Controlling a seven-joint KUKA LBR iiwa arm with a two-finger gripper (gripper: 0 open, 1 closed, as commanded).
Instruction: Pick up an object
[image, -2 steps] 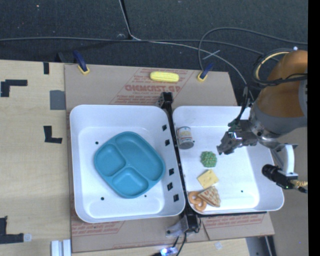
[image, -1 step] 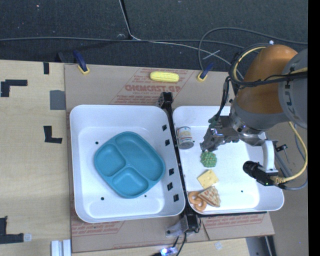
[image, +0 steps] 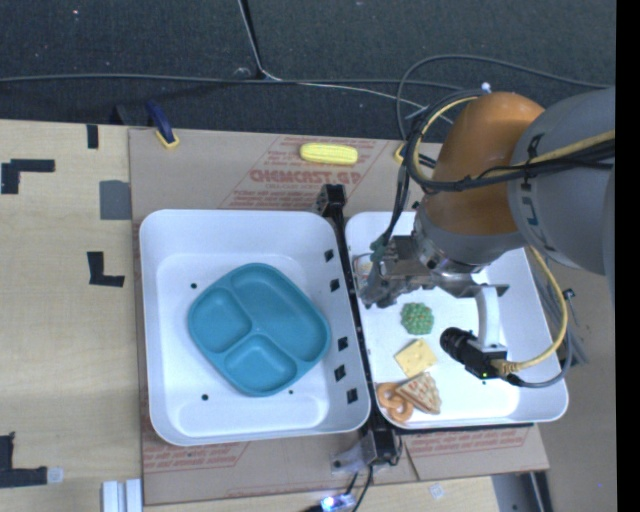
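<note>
Two white bins sat side by side, my gripper (image: 385, 280) over the right bin (image: 535, 400).
Approach step, I judged: green broccoli piece (image: 417, 319) lay just beside it; grip state unclear. Next: descend squarely, then close.

Arm (image: 540, 160) cut off by the right edge. Far edge and much of the floor of the right bin (image: 535, 400) hidden beneath the arm's wrist. Gripper (image: 385, 280) near that bin's left edge, fingers too dark and blurred to tell apart. Pretzel-like item (image: 395, 402) at the bin's near edge too small to identify. Clamp (image: 162, 128) at the cardboard's far left corner partly hidden.
</note>
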